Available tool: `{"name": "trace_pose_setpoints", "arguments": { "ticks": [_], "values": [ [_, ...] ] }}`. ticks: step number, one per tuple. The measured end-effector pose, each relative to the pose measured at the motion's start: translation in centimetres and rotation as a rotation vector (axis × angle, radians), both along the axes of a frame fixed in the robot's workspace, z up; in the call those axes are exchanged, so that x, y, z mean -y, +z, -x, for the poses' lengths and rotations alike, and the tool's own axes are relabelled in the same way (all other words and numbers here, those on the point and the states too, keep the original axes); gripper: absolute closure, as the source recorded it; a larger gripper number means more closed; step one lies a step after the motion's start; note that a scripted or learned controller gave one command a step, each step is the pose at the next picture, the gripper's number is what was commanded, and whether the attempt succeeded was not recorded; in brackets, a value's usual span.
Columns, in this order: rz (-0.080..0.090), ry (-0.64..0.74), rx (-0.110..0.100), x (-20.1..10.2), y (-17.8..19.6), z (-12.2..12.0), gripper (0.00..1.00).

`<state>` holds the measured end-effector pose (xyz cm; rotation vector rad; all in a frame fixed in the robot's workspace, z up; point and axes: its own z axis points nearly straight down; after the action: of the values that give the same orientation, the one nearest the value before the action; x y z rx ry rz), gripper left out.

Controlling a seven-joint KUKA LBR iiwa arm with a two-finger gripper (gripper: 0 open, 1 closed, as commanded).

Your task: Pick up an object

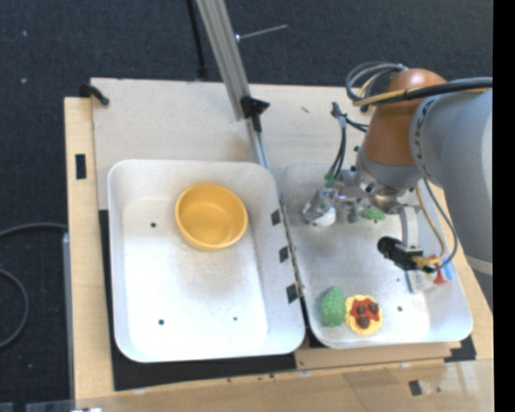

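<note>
I see the tool [324,211] low in the right bin [451,320], at its upper left part; I cannot tell its state. A small white object [324,218] sits right at its tip. A green toy [332,305] and a yellow-red toy [364,313] lie below it; the yellow bowl [211,216] sits to its left, in the left bin [137,316].

Arm [446,153] cut off at the 3 o'clock edge and covers the right bin's [386,329] 1 o'clock corner. Gripper [339,206] too small and blurred to read; a green bit [374,215] just beside it (half hidden), unidentifiable. Cables [4,273] clipped at 9 o'clock edge.
</note>
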<state>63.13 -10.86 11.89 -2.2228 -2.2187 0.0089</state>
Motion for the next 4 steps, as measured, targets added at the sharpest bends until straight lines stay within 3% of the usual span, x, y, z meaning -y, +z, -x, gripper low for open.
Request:
{"name": "trace_pose_setpoints", "arguments": {
  "ticks": [1, 3, 4],
  "values": [
    [-0.002, -0.003, 0.009, 0.0, 1.5, -0.2, 1.0],
    [-0.002, 0.0, 0.013, 0.8, 14.3, -0.1, 1.0],
    [-0.004, 0.004, 0.009, 0.9, 16.1, -0.2, 1.0]
  ]
}}
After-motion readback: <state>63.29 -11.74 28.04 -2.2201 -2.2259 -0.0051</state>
